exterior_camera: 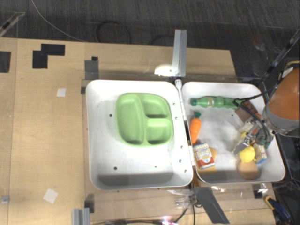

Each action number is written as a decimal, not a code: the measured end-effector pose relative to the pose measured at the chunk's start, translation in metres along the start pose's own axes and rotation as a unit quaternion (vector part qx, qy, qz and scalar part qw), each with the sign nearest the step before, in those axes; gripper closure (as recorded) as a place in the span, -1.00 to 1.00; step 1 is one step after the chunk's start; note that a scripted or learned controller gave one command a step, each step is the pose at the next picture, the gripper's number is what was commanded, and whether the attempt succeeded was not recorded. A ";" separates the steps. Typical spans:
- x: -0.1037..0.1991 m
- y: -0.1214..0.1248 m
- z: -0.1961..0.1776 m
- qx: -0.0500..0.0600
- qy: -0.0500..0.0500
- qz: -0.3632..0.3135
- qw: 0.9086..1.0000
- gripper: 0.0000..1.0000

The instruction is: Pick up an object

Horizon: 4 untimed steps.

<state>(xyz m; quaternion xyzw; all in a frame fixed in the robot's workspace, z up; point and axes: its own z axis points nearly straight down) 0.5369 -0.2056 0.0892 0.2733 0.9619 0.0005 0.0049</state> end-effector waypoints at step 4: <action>0.039 -0.023 -0.001 -0.001 -0.003 -0.155 0.988 -1.00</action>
